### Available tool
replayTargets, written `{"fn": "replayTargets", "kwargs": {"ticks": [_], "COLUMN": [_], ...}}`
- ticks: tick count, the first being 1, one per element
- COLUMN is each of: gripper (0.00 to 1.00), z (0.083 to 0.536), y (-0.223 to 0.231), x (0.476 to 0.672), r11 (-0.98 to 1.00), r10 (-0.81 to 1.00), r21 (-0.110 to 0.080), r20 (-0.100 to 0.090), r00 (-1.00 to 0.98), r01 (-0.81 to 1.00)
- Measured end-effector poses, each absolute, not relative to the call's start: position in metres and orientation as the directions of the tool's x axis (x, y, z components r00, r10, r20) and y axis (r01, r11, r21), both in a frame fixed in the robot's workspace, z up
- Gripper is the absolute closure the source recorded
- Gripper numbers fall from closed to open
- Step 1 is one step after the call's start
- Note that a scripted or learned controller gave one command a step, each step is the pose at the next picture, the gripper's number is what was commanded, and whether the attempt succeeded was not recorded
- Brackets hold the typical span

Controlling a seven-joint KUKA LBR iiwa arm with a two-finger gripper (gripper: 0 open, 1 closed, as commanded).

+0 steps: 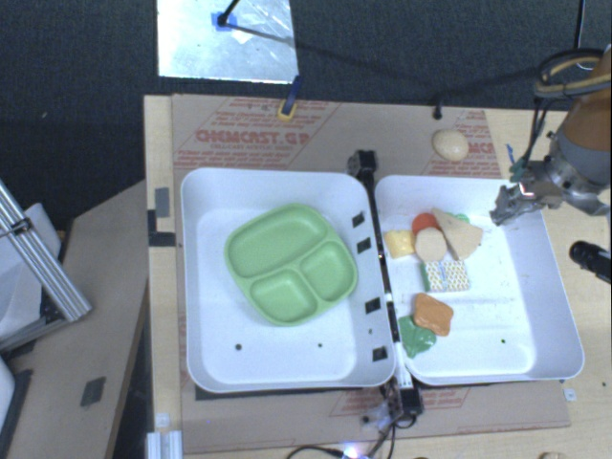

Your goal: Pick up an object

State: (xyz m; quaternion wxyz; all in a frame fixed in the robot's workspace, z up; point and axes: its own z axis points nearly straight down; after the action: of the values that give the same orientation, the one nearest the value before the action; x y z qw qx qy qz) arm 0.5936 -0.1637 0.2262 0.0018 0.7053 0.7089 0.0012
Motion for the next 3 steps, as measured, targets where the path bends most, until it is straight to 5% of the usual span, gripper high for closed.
{"fn": "replayTargets", "kwargs": {"ticks": [3], "gripper": [1.0], "z": [0.224], "y": [-0.013], "x": [0.657], "r11": [0.009], "r10": [1.0], "r21": [0.005], "r20": [0.001], "r00": [-0.009], "r01": [1.0]}}
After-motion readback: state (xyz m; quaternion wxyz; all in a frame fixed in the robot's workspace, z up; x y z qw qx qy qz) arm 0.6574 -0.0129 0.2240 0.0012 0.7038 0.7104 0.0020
